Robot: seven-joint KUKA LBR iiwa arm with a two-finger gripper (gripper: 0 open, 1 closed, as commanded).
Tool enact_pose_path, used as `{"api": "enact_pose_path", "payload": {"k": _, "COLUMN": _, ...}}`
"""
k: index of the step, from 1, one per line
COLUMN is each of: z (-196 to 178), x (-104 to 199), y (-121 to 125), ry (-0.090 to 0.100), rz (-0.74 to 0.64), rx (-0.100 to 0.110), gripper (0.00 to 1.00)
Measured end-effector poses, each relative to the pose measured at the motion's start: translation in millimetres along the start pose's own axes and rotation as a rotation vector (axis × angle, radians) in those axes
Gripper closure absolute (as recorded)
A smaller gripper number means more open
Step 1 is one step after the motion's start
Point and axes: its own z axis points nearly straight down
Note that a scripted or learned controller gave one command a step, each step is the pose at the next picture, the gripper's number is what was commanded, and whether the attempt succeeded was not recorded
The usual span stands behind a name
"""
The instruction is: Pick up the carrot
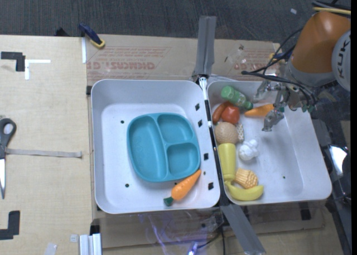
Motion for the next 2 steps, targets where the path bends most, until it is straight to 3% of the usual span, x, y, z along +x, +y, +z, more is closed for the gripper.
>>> {"api": "enact_pose_path", "payload": {"k": 1, "z": 12, "x": 0, "y": -39, "ry": 0.005, "rz": 0.150, "rx": -0.002, "gripper": 0.00}}
{"api": "enact_pose_path", "payload": {"k": 2, "z": 13, "x": 17, "y": -48, "ry": 0.009, "rz": 0.467, "rx": -0.001, "gripper": 0.00}}
